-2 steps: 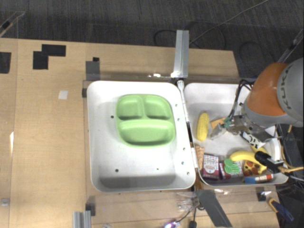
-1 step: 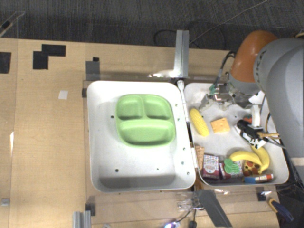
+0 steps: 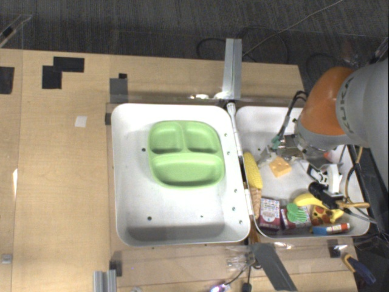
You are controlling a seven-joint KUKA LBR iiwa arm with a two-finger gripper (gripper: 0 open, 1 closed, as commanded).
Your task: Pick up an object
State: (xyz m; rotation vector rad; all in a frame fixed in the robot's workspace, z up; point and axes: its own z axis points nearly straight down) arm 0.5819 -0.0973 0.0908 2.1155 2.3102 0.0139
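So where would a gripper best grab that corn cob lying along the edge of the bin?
Probably the middle of the corn cob, from straight above, fingers closing across its narrow width. It lies flat and lengthwise against the right bin's left wall, so space on that side looks tight.

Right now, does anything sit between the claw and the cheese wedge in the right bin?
Nothing visible does. The claw hangs just above and left of the cheese wedge; the corn cob lies off to the left.
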